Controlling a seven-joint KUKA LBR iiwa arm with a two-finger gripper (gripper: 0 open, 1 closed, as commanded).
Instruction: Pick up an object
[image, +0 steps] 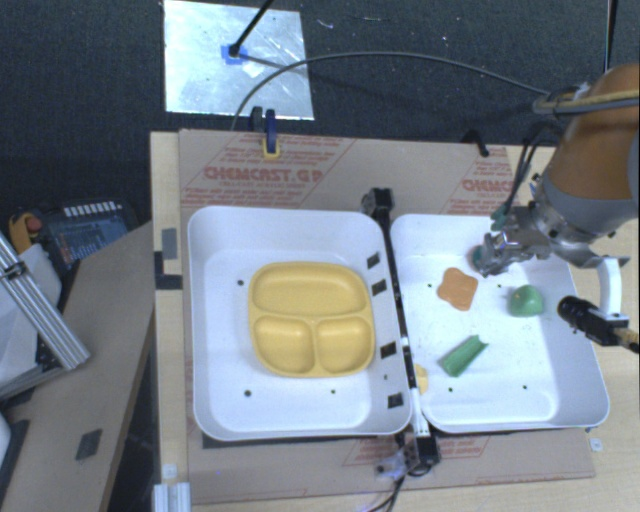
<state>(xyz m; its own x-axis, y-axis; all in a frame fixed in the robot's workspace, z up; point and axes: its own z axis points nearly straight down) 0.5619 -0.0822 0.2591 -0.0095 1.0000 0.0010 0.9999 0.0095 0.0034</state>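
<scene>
Nearest me, the green wedge (463, 355) lies in the right bin (570, 400); the orange piece (457, 289) sits at its twelve o'clock. Just beside that, toward two o'clock, hovers the pincer (490, 254), grip unreadable. Approach stage, I'd judge: next comes a descent onto it.

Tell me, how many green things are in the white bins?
2. A round green piece lies at the right bin's right side, and a long green piece lies near its middle. The arm could hide more.

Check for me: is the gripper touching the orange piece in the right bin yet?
Apart. The camera view shows the gripper up-right of the orange piece, with a strip of white bin floor between them.
</scene>
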